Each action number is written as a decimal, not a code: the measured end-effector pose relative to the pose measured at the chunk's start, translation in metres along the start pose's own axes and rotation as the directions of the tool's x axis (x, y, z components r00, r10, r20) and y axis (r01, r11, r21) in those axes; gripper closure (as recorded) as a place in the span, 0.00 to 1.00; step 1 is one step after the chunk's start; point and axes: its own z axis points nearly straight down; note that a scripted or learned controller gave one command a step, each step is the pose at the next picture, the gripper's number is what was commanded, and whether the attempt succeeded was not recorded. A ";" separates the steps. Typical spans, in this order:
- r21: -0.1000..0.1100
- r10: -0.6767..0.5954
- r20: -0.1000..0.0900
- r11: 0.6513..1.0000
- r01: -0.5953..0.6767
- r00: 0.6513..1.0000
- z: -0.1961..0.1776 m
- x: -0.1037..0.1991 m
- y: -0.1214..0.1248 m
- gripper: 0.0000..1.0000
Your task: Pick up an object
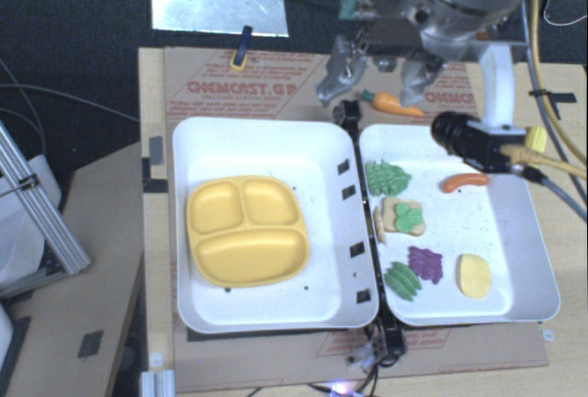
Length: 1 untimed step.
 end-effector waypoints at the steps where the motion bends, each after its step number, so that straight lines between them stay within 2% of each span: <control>1: 0.001 -0.018 -0.004 1.000 0.018 1.000 0.000 0.078 -0.022 0.00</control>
